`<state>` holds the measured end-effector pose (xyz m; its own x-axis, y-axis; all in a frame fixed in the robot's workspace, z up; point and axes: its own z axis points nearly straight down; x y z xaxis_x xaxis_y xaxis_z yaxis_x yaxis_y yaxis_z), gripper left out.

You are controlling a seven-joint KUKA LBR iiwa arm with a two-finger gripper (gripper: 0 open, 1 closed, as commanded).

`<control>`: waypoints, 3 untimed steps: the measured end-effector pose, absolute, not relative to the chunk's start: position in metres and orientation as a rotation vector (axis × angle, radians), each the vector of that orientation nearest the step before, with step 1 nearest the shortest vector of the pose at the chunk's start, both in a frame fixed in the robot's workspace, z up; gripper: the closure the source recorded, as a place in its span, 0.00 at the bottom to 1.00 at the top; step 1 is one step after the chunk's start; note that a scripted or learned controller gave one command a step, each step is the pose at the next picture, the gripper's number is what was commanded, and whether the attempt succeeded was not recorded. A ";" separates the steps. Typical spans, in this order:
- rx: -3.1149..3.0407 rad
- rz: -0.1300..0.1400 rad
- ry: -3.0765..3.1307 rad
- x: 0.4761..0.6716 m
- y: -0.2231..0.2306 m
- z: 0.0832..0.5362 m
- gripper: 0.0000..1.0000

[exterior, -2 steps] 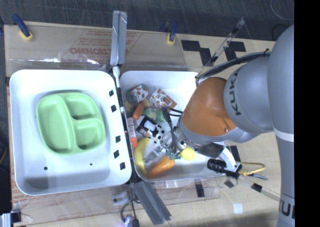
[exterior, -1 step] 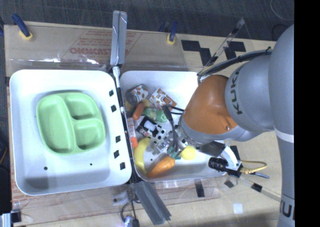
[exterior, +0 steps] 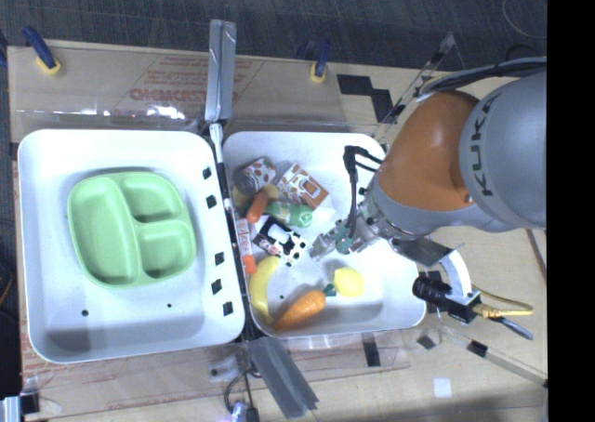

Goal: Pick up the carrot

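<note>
Currently the carrot [exterior: 302, 309] lies at the near edge of the right bin [exterior: 400, 318], beside a lemon [exterior: 349, 283]. Gripper [exterior: 342, 242] hovers above, well apart; its state cannot be determined.

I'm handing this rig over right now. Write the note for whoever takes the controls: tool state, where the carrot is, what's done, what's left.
Tool: hanging over the middle of the right bin, above the toy clutter; nothing visibly held, and finger state is unreadable from this angle.
Carrot: lying in the right bin near its front wall, leafy end pointing toward the lemon, with the banana just to its left.
Green plate: sits in the left bin.
Done: arm is inside the correct bin.
Left: move the tool toward the front wall over the carrot, descend, grasp, lift.
</note>
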<state>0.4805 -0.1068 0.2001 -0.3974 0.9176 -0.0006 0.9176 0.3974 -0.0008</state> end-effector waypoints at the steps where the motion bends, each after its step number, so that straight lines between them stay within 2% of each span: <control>1: 1.725 -0.002 2.626 0.480 -0.107 0.200 0.00; 2: 1.109 -0.001 2.941 0.477 -0.070 0.191 0.00; 3: 0.841 0.006 3.003 0.484 -0.106 0.110 0.00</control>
